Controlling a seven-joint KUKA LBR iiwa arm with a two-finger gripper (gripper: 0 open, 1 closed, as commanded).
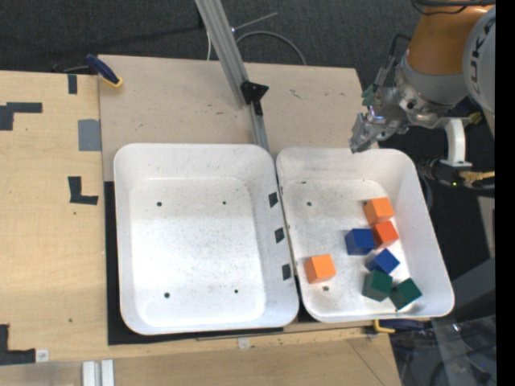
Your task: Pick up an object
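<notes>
Seven small blocks sit in the right bin (402,167), most of them bunched toward its right wall and near corner: two orange ones (378,210) touching each other, two blue ones (360,241) just below them, and two dark green ones (376,285) nearest the front rim. One more orange block (319,268) lies apart from the cluster, nearer the middle of the bin floor, with bare white around it on every side. The left bin (129,167) sits beside it on the pale surface (48,240). The end effector (364,133) hangs over the far rim of the right bin, well apart from any block and with nothing in it; from where I stand I cannot tell whether it is spread or closed. The blocks look like light, rigid cubes with flat faces, so I would guess they would neither crush nor bend, though smooth sides could slip under a weak squeeze. The lone orange block seems the easiest choice, taken across two opposite flat sides, since its neighbours would not crowd the approach.
</notes>
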